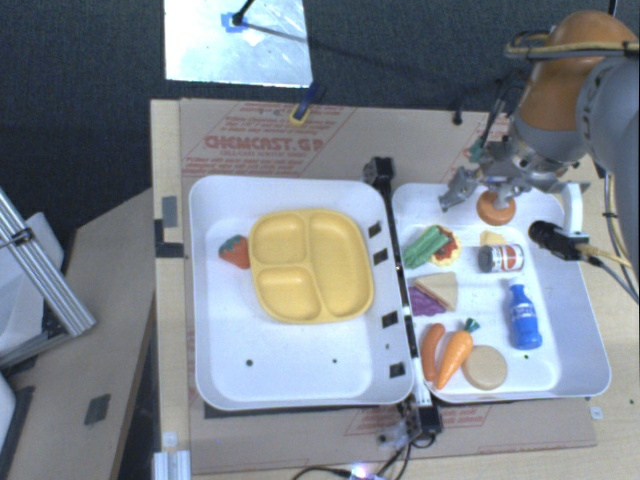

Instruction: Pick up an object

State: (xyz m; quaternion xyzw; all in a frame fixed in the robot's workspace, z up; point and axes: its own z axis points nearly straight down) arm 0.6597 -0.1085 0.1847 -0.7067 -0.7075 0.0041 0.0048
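Hovering over right bin (585, 353) back edge, pincer (487, 186) grip state: can't tell tbh. Nearest object, orange disc (496, 208), sits just under/beside it, toward near side; can (500, 258) further forward.

The arm (585, 88) runs off the right edge; its wrist partly hides an orange object (495, 208).
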